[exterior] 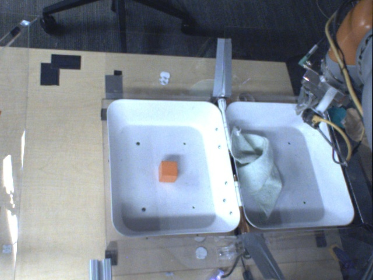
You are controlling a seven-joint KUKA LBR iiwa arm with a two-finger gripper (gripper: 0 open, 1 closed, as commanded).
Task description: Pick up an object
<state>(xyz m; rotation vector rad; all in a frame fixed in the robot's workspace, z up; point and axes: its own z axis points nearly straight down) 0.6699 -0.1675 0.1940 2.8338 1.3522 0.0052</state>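
Note:
A small orange cube (168,171) lies near the middle of the left white bin (125,156). A crumpled pale grey-green cloth (256,171) lies in the right bin (326,209), against its left wall. My gripper (309,107) hangs over the right bin's far right corner, well away from both the cloth and the cube. Cables and the wrist body crowd around it, and nothing shows between its fingers.
A grey metal post (223,69) stands behind the seam between the two bins. Black tape marks (58,67) lie on the wooden bench at the far left. The arm's orange band (354,25) and its looping cables (341,133) fill the right side.

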